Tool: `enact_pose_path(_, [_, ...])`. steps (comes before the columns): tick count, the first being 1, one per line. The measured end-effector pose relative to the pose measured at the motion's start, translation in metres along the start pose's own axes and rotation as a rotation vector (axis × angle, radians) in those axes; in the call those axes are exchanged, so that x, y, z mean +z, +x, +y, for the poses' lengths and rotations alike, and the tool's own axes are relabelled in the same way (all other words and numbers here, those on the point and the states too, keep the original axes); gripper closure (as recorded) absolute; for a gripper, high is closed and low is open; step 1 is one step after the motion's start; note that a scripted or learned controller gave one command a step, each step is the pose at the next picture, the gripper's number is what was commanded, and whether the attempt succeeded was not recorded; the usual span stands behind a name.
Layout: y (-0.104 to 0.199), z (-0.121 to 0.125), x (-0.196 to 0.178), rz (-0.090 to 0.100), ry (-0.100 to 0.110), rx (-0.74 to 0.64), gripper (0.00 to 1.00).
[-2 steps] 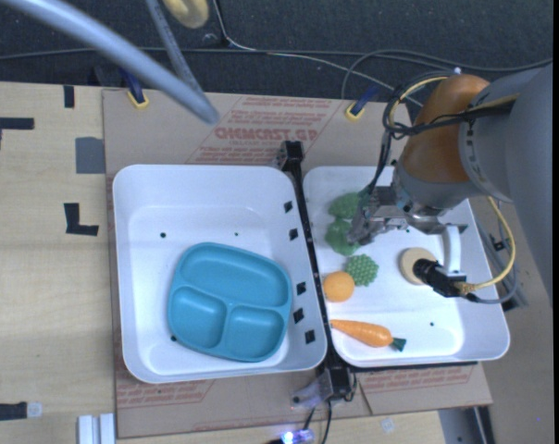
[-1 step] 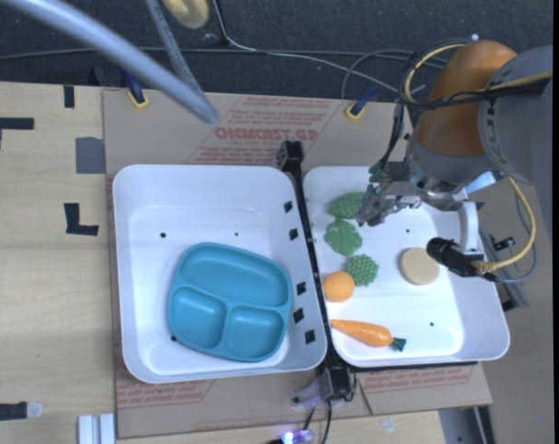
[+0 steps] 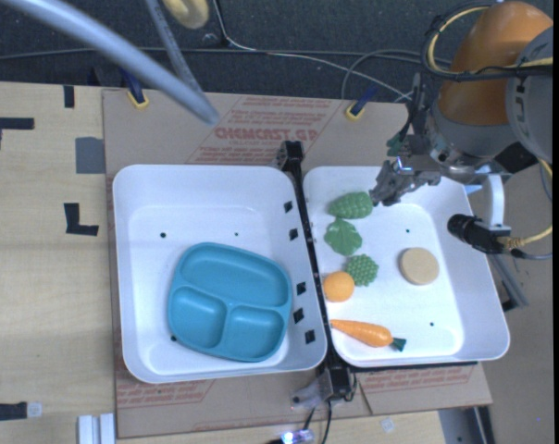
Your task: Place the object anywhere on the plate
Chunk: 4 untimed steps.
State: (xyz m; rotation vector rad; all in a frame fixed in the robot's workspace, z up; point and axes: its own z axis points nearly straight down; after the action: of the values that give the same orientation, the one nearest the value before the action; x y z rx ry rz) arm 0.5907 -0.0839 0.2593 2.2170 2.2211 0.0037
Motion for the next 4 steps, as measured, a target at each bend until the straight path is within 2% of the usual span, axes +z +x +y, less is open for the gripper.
enact_pose_path(1, [0.0, 0.0, -0.033, 0.001, 0.004, 0.0, 1.0])
enact_pose_path(2, [0.044, -0.007, -0.013, 0.0, 0.006, -0.002, 1.0])
enact_pose_path(3, [0.095, -0.017, -0.013, 0.001, 0.006, -0.004, 1.0])
enact_pose_path(4, [0.142, -0.031, 0.01, 0.0, 0.007, 0.0, 1.0])
